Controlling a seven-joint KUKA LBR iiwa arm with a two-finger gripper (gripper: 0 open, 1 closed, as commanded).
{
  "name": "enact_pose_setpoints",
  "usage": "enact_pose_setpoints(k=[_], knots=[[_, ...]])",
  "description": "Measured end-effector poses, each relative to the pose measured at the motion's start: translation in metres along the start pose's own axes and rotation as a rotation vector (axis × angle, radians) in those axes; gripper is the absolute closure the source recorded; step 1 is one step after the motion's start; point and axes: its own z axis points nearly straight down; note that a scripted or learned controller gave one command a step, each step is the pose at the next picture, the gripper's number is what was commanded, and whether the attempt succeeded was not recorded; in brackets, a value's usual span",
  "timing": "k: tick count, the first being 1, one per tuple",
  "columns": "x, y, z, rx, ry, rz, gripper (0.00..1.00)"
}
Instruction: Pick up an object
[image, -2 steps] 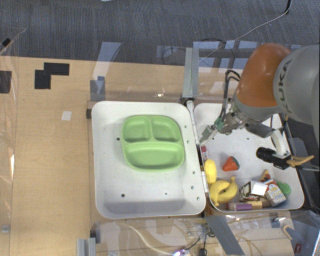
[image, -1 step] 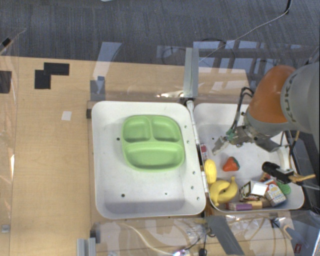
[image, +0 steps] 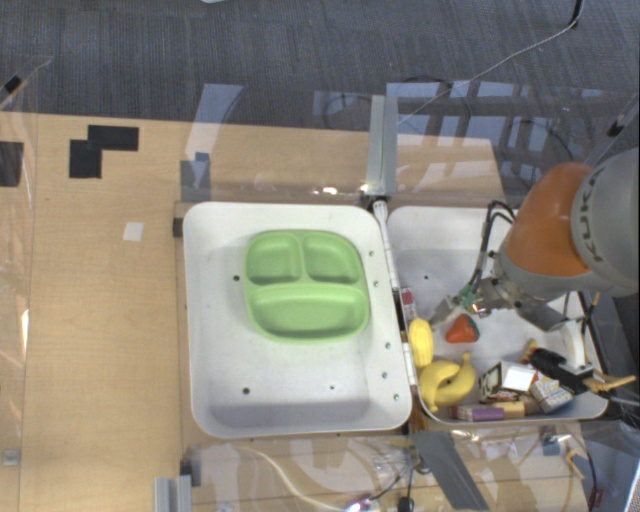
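Counter (image: 100, 330): light wood, carries two shallow white bins side by side.

L bin (image: 215, 400): holds a green divided plate (image: 305, 283) w/ three compartments, set slightly above bin centre. Nothing seen in the compartments.

R bin (image: 440, 235): objects bunched along near edge. Yellow lemon-shaped item (image: 421, 342) just beside the divider between bins. Banana (image: 447, 381) below it, touching or nearly so. Small red strawberry-like piece (image: 460, 330) w/ green top, just right of the yellow item. Purple marker-like stick (image: 487, 411) along the front wall. Mixed small packets and clutter (image: 535, 385) at lower R corner; too small to identify.

Arm (image: 560, 230): grey w/ orange band, enters from R, wrist over R bin. Gripper (image: 472, 304) sits low over bin floor, directly above and very near the red piece. State of fingers: cannot tell, tips blurred into nearby objects. No object visibly between them; contact w/ red piece not confirmed.
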Motion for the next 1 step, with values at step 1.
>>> enact_pose_setpoints(k=[1], knots=[[0.0017, 0.0032, -0.0121, -0.006, 0.002, -0.002, 1.0]])
